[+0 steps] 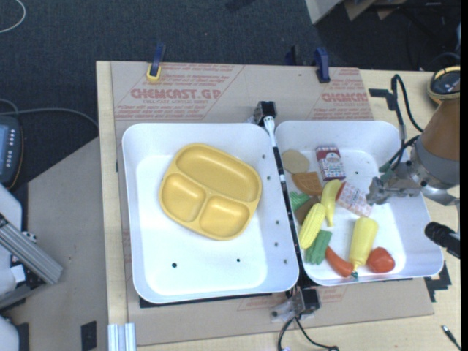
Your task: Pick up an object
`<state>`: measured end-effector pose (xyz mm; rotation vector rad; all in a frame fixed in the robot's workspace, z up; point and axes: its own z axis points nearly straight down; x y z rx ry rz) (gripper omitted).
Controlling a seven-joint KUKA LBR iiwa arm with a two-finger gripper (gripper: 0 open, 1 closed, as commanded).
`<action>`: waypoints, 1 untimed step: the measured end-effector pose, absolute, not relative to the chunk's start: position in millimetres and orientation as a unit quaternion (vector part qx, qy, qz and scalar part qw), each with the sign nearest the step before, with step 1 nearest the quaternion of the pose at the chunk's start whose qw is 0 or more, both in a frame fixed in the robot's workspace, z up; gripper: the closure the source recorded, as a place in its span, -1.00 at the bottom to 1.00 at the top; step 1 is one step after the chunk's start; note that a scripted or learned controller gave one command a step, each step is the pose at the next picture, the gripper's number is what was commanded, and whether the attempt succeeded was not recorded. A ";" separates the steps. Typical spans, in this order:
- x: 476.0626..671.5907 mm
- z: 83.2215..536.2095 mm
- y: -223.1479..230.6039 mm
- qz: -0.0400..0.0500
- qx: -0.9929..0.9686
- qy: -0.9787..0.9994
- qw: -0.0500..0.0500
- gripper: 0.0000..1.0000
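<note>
Toy food (325, 225) in right bin (409, 251), hand (378, 190) low beside it, grip state impossible to tell.

**Bench and what rests on it**

I see the bench (110, 196) covered with a brown sheet printed in red letters, held by a yellow clamp (154, 70) and a blue clamp (321, 64) at the top edge. Two white bins lie on it, touching: left bin (146, 269), right bin (417, 247).

Yellow tray (210, 191), white bins (146, 218), red tomato (380, 259).
</note>
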<state>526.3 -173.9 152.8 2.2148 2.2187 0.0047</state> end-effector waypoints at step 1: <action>522.7 214.7 -170.5 0.001 0.707 0.708 0.003 1.00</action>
